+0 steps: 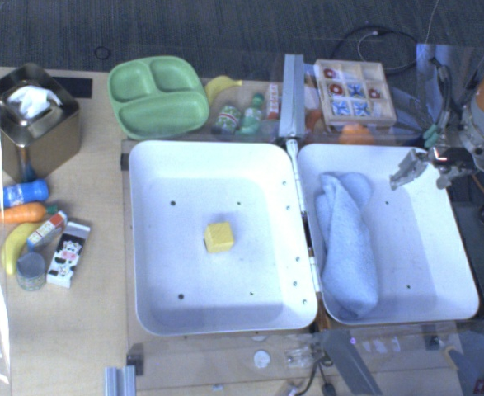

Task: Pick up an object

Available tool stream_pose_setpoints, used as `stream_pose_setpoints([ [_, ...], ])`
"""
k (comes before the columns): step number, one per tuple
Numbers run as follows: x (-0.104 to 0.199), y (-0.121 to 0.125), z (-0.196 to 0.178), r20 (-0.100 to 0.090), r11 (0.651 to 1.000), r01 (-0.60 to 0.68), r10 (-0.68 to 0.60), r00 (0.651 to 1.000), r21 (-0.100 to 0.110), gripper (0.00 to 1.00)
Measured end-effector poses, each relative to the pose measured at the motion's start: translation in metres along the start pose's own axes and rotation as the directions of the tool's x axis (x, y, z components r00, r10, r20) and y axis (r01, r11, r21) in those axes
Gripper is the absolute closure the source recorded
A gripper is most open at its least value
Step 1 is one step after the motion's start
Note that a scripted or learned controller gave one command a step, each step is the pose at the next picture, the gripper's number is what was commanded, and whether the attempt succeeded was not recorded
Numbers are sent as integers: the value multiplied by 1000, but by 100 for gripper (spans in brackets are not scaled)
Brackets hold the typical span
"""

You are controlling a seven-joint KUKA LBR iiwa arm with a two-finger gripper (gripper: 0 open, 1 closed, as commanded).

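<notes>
Gripper (420, 168): over upper right corner of right bin (464, 291); finger state impossible to tell.
Towel (347, 242): light blue, bunched, just left and below gripper, not touching.
Yellow block (219, 237): far left of gripper, middle of left bin (155, 304).

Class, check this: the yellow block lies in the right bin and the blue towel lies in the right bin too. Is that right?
Not quite. The camera view shows the yellow block in the left bin, near its middle. The blue towel does lie in the right bin.
</notes>
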State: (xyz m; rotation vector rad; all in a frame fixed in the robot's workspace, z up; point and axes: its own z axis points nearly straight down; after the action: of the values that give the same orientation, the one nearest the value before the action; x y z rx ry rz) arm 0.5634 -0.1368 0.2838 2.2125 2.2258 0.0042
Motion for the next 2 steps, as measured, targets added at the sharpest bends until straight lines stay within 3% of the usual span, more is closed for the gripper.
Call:
stream_pose_setpoints([
  [1, 23, -1, 164, -1, 964, 264, -264, 964, 1, 0],
  [2, 9, 81, 191, 0, 998, -56, 56, 998, -12, 0],
])
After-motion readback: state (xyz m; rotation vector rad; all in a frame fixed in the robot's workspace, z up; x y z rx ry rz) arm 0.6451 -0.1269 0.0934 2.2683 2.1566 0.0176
